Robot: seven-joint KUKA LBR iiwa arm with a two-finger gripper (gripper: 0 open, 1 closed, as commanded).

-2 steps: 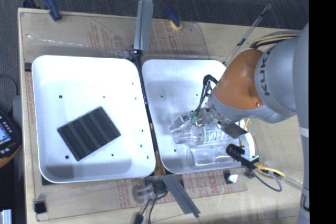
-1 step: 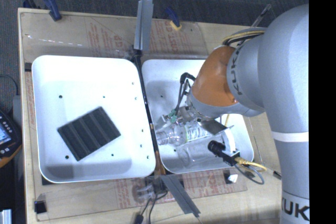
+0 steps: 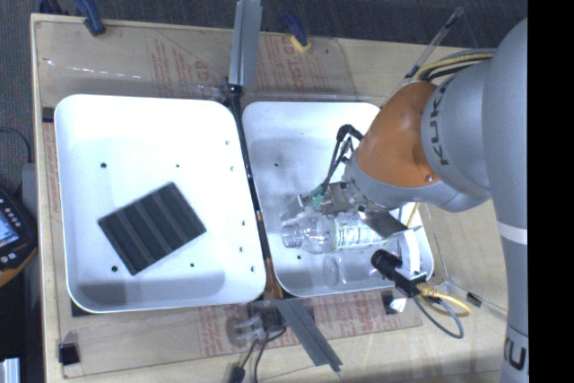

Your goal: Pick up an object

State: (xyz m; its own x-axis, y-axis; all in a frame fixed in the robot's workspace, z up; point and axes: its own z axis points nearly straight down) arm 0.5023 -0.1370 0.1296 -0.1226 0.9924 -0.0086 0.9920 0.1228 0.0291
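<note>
Looming grey arm (image 3: 484, 130) lowers its end effector (image 3: 336, 197) onto a clear bottle (image 3: 336, 236) in the right bin (image 3: 287, 139); grip unclear, bottle seemingly not lifted.

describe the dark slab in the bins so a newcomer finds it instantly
Start at the left bin of the two white ones. The ribbed slab lies flat in its lower middle, turned at a slant. It is black, rectangular and ridged, unlike the clear plastic bottle in the right bin.
</note>
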